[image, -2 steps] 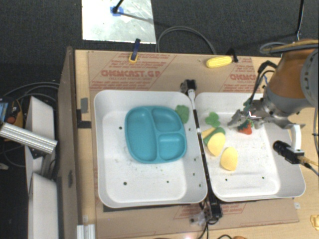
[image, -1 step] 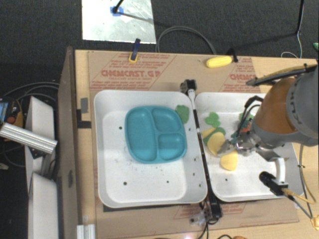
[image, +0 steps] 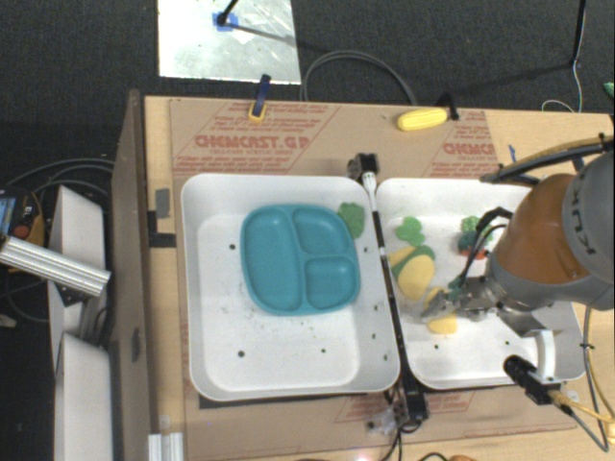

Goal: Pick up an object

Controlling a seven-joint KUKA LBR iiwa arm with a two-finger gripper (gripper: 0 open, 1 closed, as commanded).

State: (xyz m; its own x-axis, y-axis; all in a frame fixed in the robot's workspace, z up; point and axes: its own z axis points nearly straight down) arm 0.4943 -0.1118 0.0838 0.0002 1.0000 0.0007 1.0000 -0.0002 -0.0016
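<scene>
In the right bin (image: 500, 373), my gripper (image: 440, 305) is down low near the bin's left side. It sits just above a small yellow piece (image: 443, 326) and right of a larger yellow object (image: 416, 275). A green toy (image: 410, 229) lies further back beside the yellow one. Another green and red item (image: 470, 233) lies near the arm's orange band (image: 538, 238). The left bin (image: 221, 353) holds a teal divided plate (image: 300, 259), and a green object (image: 353, 219) rests at the plate's back right corner.
A cardboard sheet (image: 288, 137) lies under and behind the bins, with a yellow clamp (image: 423, 118) on its far edge. A black divider (image: 384, 277) runs between the bins. The arm's bulk covers the right bin's right half.
</scene>
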